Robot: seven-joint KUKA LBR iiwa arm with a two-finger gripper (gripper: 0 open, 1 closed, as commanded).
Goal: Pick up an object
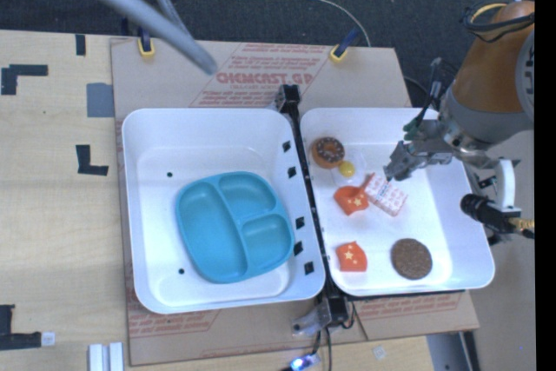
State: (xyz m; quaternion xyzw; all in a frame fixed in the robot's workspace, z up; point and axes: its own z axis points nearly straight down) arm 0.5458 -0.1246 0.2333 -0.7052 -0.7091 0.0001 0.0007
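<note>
Cookie (411, 258) and a red block (351, 256) sit nearest in the right bin (469, 269). Further back, the gripper (398, 168) hangs just up-right of a pink-white packet (385, 195), which runs diagonally up-left to down-right; honestly can't tell its state. Donut (328, 151) is farthest.

Right bin (469, 274) — gripper (401, 165) poised just above a pink-and-white packet (386, 196).

The divided plate (234, 226) lies in the left bin (139, 143); the doughnut (328, 151) and cookie (411, 258) lie in the right bin (469, 274).
</note>
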